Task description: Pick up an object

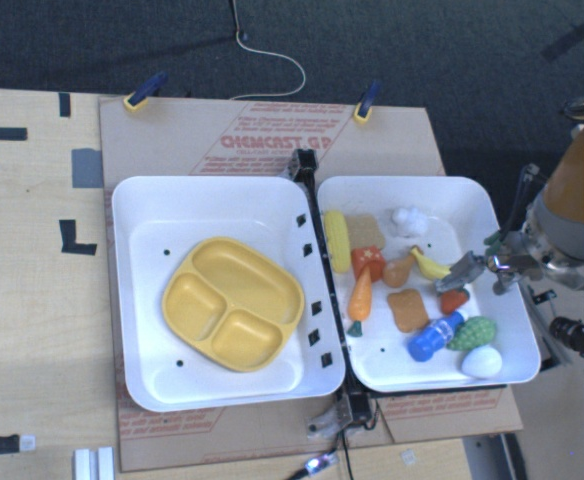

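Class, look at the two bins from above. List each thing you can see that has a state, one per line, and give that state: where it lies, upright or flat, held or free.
Yellow divided plate: flat in left bin, hollows up.
Corn cob: lying along right bin's left wall.
Carrot: lying flat, free.
Banana: lying flat, free.
Blue bottle: on its side.
White egg: resting in right bin's near corner.
Gripper: low over right bin, nothing seen held.

Red "CHEMCAST GP" print on cardboard sheet [272, 138] under bins.
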Robot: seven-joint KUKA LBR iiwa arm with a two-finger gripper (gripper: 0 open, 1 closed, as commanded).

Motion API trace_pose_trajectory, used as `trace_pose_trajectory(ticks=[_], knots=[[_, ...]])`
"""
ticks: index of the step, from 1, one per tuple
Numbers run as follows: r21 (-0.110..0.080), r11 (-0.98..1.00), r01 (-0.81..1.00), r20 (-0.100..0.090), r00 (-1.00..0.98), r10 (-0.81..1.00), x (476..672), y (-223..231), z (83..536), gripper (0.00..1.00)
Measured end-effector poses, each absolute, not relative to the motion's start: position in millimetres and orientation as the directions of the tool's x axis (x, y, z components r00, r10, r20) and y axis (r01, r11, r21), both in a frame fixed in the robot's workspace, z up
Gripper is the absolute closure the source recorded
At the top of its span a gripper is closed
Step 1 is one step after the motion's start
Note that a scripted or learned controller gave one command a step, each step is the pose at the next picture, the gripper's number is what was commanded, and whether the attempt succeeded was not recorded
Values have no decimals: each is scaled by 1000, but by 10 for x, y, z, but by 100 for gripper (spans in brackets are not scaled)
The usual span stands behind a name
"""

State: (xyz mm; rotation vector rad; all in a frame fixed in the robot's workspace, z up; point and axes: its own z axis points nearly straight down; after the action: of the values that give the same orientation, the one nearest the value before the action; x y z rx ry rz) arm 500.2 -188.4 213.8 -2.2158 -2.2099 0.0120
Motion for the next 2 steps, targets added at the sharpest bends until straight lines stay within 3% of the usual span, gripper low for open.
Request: trace_pose_trajectory(ticks=[1, 2], knots=[[-2, 1, 1000, 0, -1, 1000, 5030, -1882, 2200, 0], [-7, 1, 1000, 2, -1, 1000, 5008, -1891, 1557, 0]])
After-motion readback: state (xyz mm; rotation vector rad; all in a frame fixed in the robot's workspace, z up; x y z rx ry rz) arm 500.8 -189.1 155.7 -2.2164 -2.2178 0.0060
